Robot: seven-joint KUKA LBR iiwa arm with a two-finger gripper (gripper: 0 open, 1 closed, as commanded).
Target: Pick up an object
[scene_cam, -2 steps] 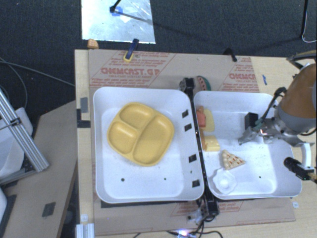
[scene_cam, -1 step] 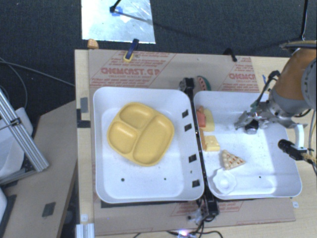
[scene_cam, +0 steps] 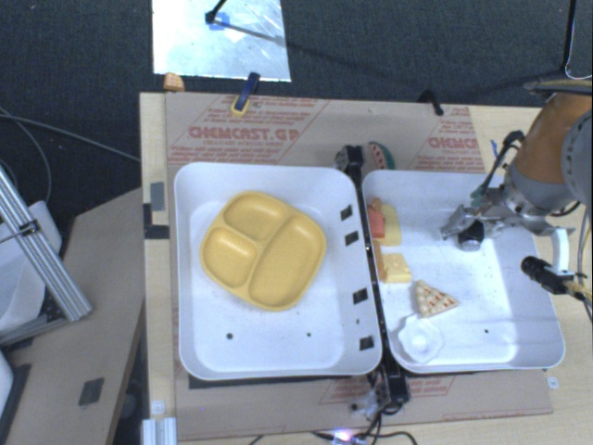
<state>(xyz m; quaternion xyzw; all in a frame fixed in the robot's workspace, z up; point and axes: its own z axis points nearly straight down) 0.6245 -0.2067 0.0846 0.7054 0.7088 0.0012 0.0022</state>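
Looking across the surface (scene_cam: 306,123), you see the left shallow white bin (scene_cam: 195,341) carrying a yellow divided plastic plate (scene_cam: 264,249). The right bin (scene_cam: 519,341) holds a waffle-patterned toy wedge (scene_cam: 433,298) near its front. The claw (scene_cam: 466,230) hovers above the bin floor, grasping nothing; whether it is clenched, you cannot tell. Next comes aligning over a piece and descending.

A single fixed camera is looking down at a slant from above the bench (scene_cam: 306,123), taking in both bins: one (scene_cam: 199,341) is sitting at centre-left of the frame, the other (scene_cam: 519,341) at right, with dark floor (scene_cam: 74,44) showing across the top.
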